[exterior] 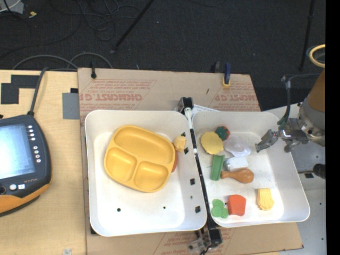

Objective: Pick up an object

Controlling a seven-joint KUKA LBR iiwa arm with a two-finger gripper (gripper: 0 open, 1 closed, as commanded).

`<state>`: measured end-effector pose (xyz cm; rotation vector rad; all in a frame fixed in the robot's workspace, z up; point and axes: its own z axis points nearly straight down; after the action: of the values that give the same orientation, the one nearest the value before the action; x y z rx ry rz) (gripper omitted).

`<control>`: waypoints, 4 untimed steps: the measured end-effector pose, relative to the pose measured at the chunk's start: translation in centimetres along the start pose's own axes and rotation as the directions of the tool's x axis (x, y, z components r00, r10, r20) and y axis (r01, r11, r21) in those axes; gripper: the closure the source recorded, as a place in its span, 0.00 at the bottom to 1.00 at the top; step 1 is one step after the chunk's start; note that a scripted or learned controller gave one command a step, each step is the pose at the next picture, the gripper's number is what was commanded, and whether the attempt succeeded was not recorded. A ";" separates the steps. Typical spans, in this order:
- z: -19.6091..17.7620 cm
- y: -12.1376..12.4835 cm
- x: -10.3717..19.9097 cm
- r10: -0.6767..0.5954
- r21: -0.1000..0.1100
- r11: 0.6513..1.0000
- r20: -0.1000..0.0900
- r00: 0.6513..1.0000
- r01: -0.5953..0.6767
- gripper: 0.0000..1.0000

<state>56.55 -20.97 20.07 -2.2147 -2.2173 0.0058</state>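
Note:
The right bin (289, 166) holds several toy foods: a yellow lump (211, 142), a red and green piece (222, 133), a clear whitish piece (237, 147), a green cucumber (217, 167), a brown drumstick (239, 175), an orange-red block (236, 205), a green piece (219, 209) and a yellow corn cob (264, 198). My gripper (277, 144) hangs over this bin's right side, open, with nothing between its fingers. It is right of the whitish piece and above the corn cob in the view.
The left bin (101, 206) carries a yellow divided plate (139, 158), with a small yellow piece (180, 143) by the divider. A teach pendant (21, 158) lies on the bench at far left. A blue clamp (227, 74) stands on the cardboard behind the bins.

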 end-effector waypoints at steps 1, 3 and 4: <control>-3.0 1.5 12.0 -0.011 -0.002 1.000 -0.003 1.000 0.011 0.00; -7.0 -3.9 17.6 -0.005 0.001 1.000 0.000 1.000 0.005 1.00; -10.9 -5.2 26.8 -0.010 -0.003 1.000 0.001 1.000 0.010 1.00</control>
<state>51.42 5.78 31.08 -2.2059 -2.2295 0.0036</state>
